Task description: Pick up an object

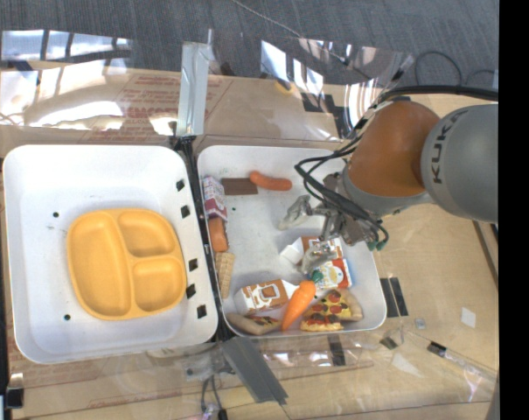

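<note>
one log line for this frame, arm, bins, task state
arm: over right bin | gripper: low among the toy food, nothing seen held | left bin: yellow plate | pick: not done

White bins: two, the left bin (19, 234) and the right bin (264, 160)
Yellow divided plate (124, 262): one, with three compartments
Carrot (297, 304): one
Sausage (271, 181): one
Pizza slice (332, 311): one
Small cartons: two, a carton with orange print (266, 296) and a carton with red and green print (327, 268)
Brown bar (239, 185): one
Ice-cream cone (225, 273): one
</note>
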You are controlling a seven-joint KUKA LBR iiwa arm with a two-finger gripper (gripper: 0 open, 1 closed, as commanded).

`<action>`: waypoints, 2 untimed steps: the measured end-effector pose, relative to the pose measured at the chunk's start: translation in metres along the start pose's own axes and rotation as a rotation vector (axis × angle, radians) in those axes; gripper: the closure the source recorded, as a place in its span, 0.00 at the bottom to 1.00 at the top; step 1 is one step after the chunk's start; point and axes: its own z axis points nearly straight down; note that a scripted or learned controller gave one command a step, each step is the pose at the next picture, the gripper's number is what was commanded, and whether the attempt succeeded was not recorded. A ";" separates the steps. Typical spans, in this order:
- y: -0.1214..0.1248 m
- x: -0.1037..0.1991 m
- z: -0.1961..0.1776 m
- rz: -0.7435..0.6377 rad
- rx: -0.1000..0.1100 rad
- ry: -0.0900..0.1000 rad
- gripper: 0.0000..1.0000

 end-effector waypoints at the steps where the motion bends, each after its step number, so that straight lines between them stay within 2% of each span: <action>1: 0.005 0.028 0.001 -0.235 -0.001 0.003 0.00; 2: 0.009 0.024 -0.010 -0.242 -0.003 -0.004 1.00</action>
